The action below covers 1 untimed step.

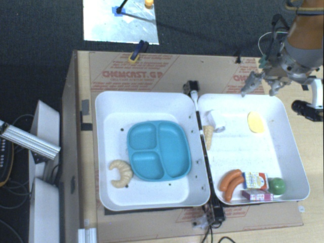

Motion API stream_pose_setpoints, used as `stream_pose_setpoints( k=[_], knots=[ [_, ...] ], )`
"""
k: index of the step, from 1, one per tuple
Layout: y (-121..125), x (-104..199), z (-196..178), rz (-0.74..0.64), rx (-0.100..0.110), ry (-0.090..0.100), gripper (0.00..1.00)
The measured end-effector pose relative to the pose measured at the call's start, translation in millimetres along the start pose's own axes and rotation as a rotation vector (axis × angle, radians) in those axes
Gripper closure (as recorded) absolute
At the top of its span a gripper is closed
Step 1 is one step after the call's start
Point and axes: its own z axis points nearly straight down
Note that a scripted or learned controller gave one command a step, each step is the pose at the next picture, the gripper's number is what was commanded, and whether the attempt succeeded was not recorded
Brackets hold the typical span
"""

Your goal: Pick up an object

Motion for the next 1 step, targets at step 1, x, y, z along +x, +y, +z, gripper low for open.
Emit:
stream_pose_setpoints(
  k=[1],
  knots=[
    [26.1, 18.1, 97.2, -0.001, 0.004, 0.001, 0.00]
  ],
)
